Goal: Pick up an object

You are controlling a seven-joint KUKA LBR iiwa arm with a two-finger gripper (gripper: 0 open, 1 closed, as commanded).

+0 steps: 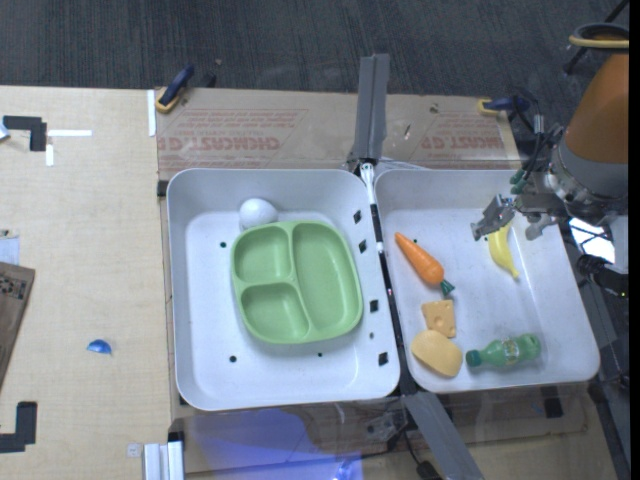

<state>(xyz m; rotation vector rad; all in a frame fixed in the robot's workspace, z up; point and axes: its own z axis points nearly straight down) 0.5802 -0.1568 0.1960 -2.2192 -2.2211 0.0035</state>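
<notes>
The grey arm with its orange band hangs over the far right corner of the right-hand white plastic bin (560, 358), and its two-finger gripper (513, 218) sits right on top of the small yellow banana (503, 253). The banana's upper end disappears beneath the gripper, and whether the claw is apart or closed on it I cannot tell from this angle. Working outward from that banana: an orange plastic carrot (421, 259) lies to its left, a tan wedge of cheese (439, 317) below the carrot, a rounded yellow fruit (437, 353) beneath that, and a green plastic bottle (503, 352) on its side at the near wall. Further left, a green three-compartment tray (296, 281) and a white ball (257, 211).
</notes>
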